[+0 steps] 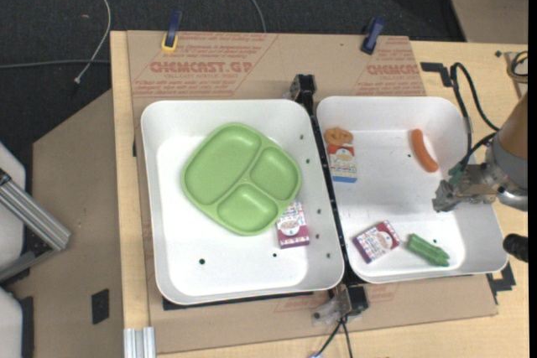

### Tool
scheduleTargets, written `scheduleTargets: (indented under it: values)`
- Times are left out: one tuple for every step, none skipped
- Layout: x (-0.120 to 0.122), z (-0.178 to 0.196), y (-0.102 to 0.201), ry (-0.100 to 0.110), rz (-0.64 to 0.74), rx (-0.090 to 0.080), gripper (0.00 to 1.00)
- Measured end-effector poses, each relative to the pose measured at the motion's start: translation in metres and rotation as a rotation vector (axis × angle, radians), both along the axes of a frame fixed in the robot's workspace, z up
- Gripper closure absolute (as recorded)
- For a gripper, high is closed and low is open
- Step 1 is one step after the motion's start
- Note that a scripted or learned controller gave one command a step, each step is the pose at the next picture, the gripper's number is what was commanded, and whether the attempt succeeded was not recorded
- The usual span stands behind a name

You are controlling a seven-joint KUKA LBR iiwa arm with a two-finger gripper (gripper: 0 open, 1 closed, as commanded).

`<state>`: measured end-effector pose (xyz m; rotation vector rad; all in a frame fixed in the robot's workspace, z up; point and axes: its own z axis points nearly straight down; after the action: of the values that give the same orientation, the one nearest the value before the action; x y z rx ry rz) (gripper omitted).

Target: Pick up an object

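Gripper (445, 199) at the right bin's (394, 105) right side, jaw state impossible to tell. Nearest candidate: green pickle (429, 250), lying just below and slightly left of the gripper, near the front rim, long axis slanting from upper-left down to lower-right.

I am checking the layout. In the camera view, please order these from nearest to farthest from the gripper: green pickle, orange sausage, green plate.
From the gripper:
1. Green pickle and orange sausage, both in the right bin: too close to call.
2. Green plate, left bin, farthest.
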<state>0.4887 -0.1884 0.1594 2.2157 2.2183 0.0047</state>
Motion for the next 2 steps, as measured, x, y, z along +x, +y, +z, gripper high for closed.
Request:
scheduleTargets:
  values:
    - [0.003, 0.044, 0.004, 0.0, 0.001, 0.0, 1.0]
    - [0.011, 0.107, 0.002, -0.002, 0.001, -0.001, 1.0]
